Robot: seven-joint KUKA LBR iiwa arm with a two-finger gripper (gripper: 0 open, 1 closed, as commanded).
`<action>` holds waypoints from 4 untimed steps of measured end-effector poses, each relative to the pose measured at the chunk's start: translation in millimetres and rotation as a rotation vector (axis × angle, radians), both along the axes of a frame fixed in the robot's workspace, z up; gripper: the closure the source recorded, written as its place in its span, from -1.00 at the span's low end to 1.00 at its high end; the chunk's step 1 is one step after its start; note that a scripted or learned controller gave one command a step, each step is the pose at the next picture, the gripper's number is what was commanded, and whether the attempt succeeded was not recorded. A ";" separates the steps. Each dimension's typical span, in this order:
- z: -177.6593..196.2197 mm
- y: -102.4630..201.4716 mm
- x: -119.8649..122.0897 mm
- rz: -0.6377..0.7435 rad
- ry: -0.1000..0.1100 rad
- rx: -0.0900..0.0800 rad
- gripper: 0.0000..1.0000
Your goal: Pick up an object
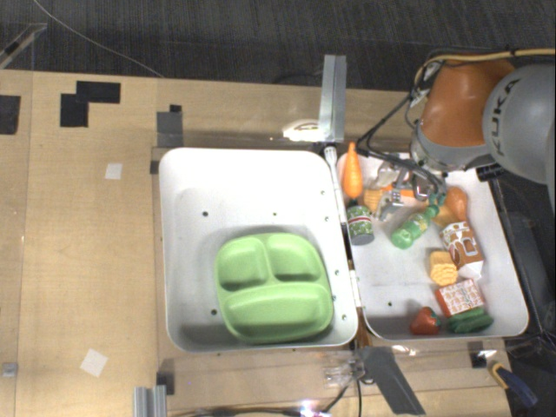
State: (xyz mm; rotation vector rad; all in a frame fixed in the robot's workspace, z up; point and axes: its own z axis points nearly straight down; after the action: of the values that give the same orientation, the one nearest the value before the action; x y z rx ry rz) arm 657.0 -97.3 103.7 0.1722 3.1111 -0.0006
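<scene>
Arm low over the far end of the right bin, reaching among the toy food.

The tool sits among the cluster at the right bin's far end, near its shared wall with the left bin; whether it is released or clenched cannot be told, and nothing is seen held. The likeliest targets lie closest: a green bottle just beside it and an orange carrot lying along the dividing wall, with a small can below the carrot. Other pieces are scattered toward the near edge, a waffle, a red box, a strawberry and a green pod, loose enough to be taken singly. The green divided plate fills the left bin's near half, well apart from the arm.
</scene>
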 end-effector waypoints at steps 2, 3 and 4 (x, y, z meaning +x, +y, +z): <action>133.2 22.1 -10.1 -0.125 0.003 0.003 1.00; 146.1 23.4 -7.8 -0.119 -0.007 0.003 1.00; 159.2 24.7 -5.5 -0.114 -0.017 0.003 1.00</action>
State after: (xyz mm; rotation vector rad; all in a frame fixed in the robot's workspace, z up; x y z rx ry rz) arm 651.5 -72.5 262.9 0.3466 3.0798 0.0026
